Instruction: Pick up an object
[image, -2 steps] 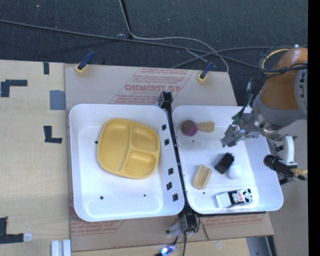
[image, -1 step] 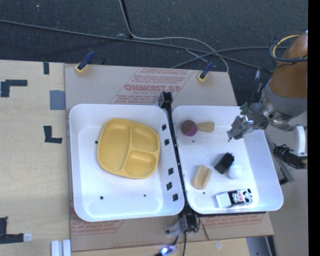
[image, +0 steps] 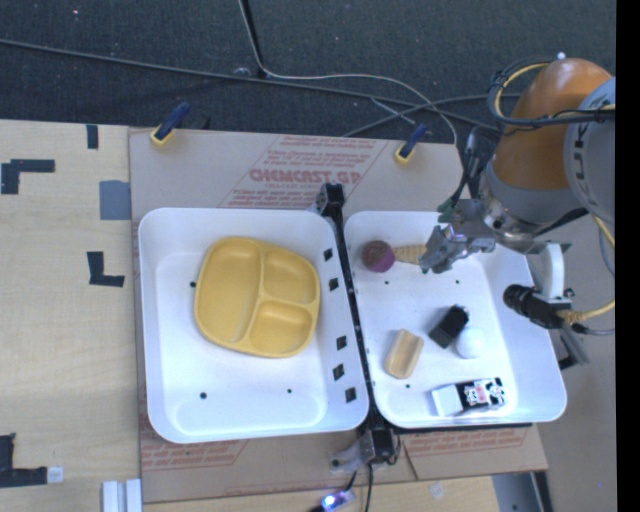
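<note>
Hovering over right bin (image: 520, 395), gripper (image: 441, 256) sits by ice-cream cone toy (image: 388, 255); finger state unclear. Black block (image: 448, 324), white ball (image: 469, 343) nearby; yellow tray (image: 256, 296) in left bin (image: 160, 330).

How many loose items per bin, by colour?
Left bin:
yellow: 1, divided plate
Right bin:
purple with tan: 1, ice-cream cone toy
tan: 1, block
black: 1, block
white: 1, ball
white and black: 1, small box
Total: 6
</note>
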